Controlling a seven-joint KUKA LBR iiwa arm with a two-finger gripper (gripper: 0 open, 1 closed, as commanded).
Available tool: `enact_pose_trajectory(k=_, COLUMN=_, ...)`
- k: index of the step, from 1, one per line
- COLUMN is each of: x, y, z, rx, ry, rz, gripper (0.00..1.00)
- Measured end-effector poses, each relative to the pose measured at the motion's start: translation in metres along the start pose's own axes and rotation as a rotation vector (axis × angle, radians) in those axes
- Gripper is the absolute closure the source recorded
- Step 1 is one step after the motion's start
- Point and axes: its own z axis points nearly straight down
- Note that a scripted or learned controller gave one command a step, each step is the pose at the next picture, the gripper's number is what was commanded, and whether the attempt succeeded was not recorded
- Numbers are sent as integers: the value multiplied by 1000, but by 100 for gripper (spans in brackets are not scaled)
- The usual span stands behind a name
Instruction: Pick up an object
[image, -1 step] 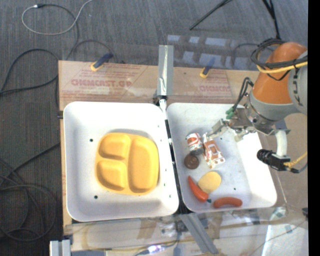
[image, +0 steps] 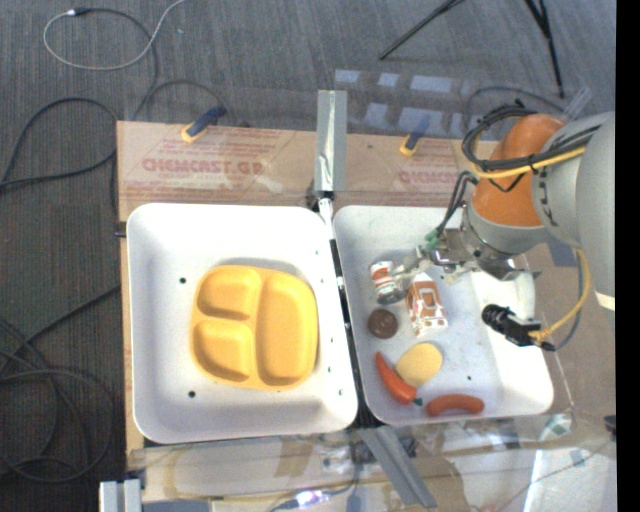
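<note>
The left bin is occupied by a yellow divided tray, while the right bin is reached into by the grey arm. The gripper is seen low over that bin's upper middle, just beside a small can and a white-and-orange carton; whether it is spread or closed cannot be told. Nearer the front are laid a yellow oval piece, two red sausages and a brown disc.
</note>
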Motion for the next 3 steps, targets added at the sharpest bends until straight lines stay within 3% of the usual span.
enact_pose_trajectory(k=1, x=-21, y=-7, z=31, rx=19, ry=0, rz=-25, gripper=0)
enact_pose_trajectory(k=2, x=-20, y=-6, z=22, rx=17, ry=4, rz=-24, gripper=100)
enact_pose_trajectory(k=3, x=-20, y=-6, z=22, rx=18, ry=4, rz=-25, gripper=0)
